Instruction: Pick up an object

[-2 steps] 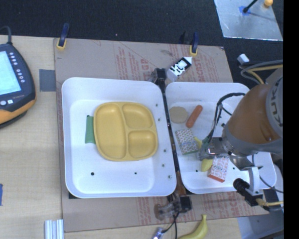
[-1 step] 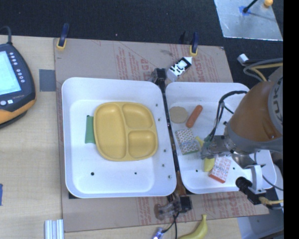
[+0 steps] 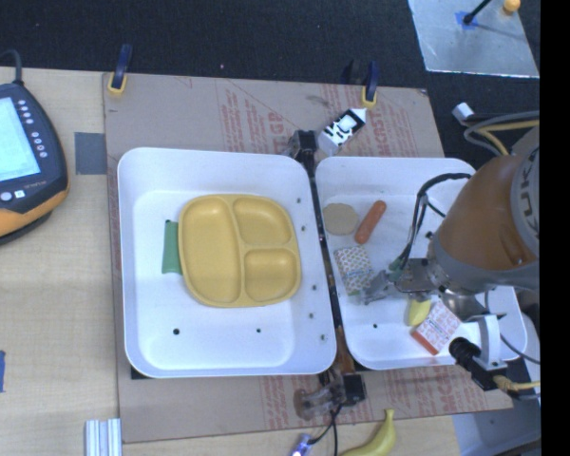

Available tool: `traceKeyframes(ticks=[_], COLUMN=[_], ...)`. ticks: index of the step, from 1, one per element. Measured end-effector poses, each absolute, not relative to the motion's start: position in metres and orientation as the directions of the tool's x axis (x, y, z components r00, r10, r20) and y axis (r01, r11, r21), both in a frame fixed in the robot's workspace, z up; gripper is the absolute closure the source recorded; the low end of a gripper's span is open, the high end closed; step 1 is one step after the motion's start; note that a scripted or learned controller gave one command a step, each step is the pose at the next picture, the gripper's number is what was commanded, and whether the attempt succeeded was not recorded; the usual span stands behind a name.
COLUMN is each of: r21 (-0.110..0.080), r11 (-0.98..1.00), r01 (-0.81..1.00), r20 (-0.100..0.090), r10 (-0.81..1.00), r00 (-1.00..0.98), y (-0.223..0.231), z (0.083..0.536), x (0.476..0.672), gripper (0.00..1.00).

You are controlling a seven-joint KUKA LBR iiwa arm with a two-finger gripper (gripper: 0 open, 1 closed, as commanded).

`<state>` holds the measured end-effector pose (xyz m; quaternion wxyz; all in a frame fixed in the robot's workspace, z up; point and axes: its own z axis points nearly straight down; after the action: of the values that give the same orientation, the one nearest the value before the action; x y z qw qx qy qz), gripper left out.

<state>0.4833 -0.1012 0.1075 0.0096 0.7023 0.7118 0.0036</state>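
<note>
Holding yellow tray [image 3: 239,250]: left bin [image 3: 142,255]. Right bin [image 3: 380,350]: sausage [image 3: 370,221], tan disc [image 3: 341,218]; gripper [image 3: 380,288] state unclear.

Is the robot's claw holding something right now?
It cannot be told. The claw sits low in the right bin, next to the patterned packet, but no grip shows.

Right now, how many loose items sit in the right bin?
4 visible: tan disc, hot dog, patterned packet, red-edged card beside something yellow. The arm may hide more.
</note>
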Motion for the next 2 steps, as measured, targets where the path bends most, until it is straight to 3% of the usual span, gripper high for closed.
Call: traceKeyframes(ticks=[1, 2], r21=[-0.003, -0.005], r11=[0.002, 0.005], r01=[1.000, 1.000], r20=[0.001, 0.000], r10=[1.000, 1.000], r00=[-0.002, -0.005], y=[-0.126, -0.149], z=[0.154, 0.091], x=[0.505, 0.514], gripper=[0.00, 0.00])
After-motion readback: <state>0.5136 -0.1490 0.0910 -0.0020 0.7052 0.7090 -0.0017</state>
